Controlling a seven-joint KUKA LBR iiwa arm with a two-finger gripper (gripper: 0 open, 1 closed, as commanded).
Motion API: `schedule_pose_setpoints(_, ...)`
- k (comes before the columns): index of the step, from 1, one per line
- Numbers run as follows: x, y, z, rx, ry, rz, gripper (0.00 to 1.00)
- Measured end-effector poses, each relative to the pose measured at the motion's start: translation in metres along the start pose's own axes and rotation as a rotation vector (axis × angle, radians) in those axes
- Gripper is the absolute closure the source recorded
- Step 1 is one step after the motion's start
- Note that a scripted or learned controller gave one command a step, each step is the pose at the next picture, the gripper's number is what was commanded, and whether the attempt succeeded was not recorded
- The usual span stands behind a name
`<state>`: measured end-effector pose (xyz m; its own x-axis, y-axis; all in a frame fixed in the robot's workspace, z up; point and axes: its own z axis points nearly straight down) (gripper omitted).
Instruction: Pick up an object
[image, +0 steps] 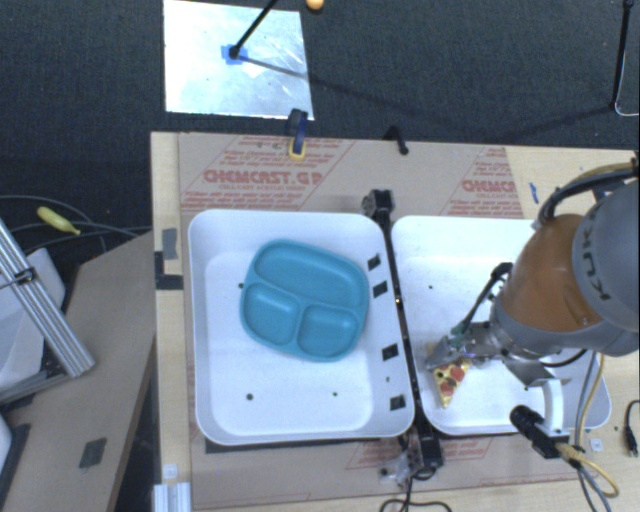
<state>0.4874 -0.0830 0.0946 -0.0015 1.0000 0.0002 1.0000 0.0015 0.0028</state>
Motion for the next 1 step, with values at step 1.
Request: schedule_pose_setpoints(1,0.0601,0.0466,-0.0952,-0.011,0.002,-0.011,1.0)
